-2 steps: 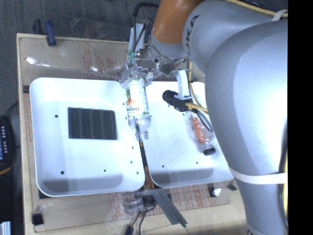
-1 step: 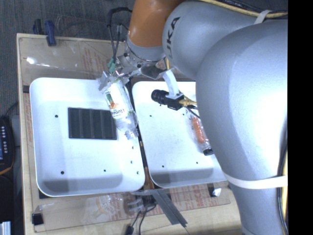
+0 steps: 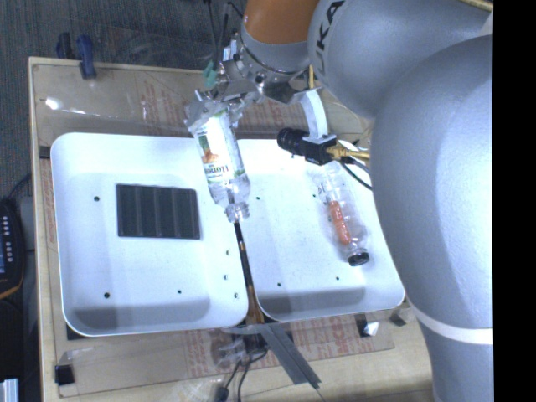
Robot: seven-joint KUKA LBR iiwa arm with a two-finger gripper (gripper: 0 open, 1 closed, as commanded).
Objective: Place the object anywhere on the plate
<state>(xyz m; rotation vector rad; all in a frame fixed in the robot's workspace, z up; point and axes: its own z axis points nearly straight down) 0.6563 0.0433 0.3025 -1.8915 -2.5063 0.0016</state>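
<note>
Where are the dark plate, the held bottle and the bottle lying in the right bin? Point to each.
dark plate (image 3: 158, 211), camera view, its centre.
held bottle (image 3: 219, 162), camera view, its label.
lying bottle (image 3: 341, 217), camera view, its orange middle.

Both bottles, one at twelve o'clock (image 3: 221, 162) and one at three (image 3: 341, 213), look like clear glossy plastic. The bins (image 3: 75, 249) are smooth matt white; the plate (image 3: 157, 211) is dark and ribbed.

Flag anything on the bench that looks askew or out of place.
A clear plastic bottle hangs cap-down from the tool, slanted over the seam between the bins rather than over the dark plate. A second bottle lies on its side in the right bin.
</note>
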